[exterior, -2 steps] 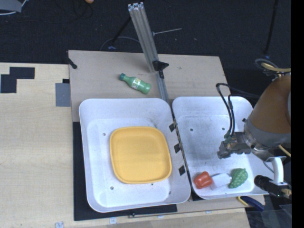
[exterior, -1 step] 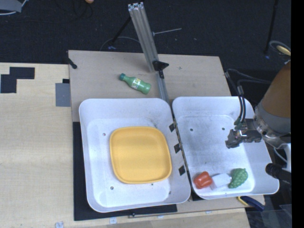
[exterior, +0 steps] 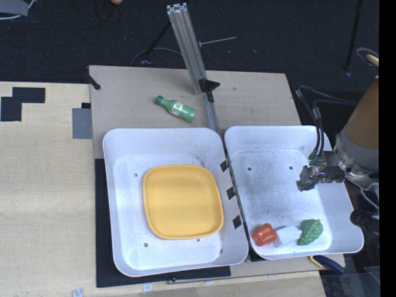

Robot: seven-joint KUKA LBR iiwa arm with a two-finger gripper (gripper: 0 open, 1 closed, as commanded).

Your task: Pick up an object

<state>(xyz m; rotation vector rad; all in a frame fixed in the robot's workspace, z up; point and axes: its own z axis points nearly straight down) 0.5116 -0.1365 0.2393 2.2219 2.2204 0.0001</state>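
The right bin (exterior: 272,142) holds three small things along its near edge: a red-orange pepper-like piece (exterior: 264,234), a white block (exterior: 288,235) and a green bumpy piece (exterior: 310,231). My gripper (exterior: 307,181) hangs over the right side of that bin, above and behind the green piece, and apart from all three. The left bin (exterior: 124,147) holds a yellow square plate (exterior: 183,200).
A green bottle (exterior: 176,108) lies on the bench behind the left bin. A slanted metal rail (exterior: 190,42) rises from the back middle, ending near the bins' shared edge. Black clips (exterior: 230,192) line the divide between the bins.
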